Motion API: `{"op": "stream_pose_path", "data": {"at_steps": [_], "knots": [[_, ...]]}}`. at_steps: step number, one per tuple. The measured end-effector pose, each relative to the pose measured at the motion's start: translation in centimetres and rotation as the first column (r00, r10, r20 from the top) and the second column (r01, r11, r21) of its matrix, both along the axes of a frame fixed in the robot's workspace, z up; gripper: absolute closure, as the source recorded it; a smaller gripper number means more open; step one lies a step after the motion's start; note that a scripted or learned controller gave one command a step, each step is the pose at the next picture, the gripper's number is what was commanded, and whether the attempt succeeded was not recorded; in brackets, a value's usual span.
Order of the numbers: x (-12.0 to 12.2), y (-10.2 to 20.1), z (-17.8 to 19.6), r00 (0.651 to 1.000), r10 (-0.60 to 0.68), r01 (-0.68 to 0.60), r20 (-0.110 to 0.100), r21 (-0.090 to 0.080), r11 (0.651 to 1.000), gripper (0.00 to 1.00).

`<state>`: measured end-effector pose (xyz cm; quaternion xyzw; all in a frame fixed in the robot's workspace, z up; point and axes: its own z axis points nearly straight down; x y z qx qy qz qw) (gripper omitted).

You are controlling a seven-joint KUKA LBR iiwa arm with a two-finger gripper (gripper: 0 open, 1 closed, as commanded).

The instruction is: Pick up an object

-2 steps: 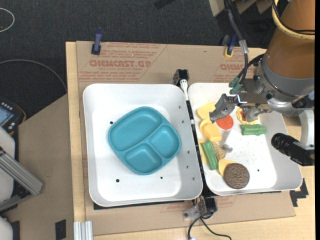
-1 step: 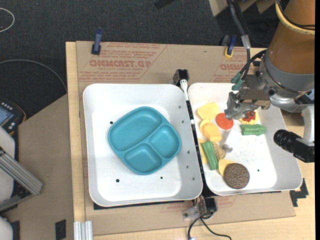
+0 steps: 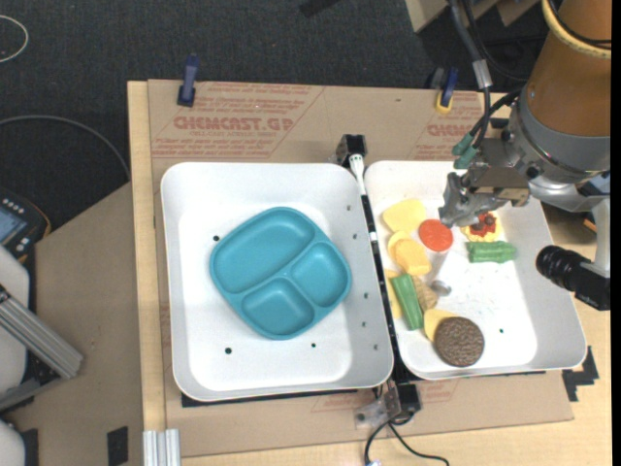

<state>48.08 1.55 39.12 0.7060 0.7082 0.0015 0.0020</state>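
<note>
**Orange tomato-ish piece looks like my best bet in the right bin**

Orange-red round piece sits at about 10 o'clock in the right bin, and my gripper hangs just beside it, toward 1 o'clock. Honestly can't tell how it's set from this angle, and I see nothing in its grip. Tricky bit is the crowding: yellow pieces touch the target at 9 o'clock, and the green piece lies near at 3 o'clock. I'd centre over the round one before descending, or I'll probably just nudge the neighbours. Blue tray in the left bin is well apart.
</note>
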Motion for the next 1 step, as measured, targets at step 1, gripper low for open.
{"op": "stream_pose_path", "data": {"at_steps": [1], "knots": [[0.08, 0.02, 1.04, 1.000, 0.000, 0.000, 0.003, -0.001, 1.000, 1.00]]}}
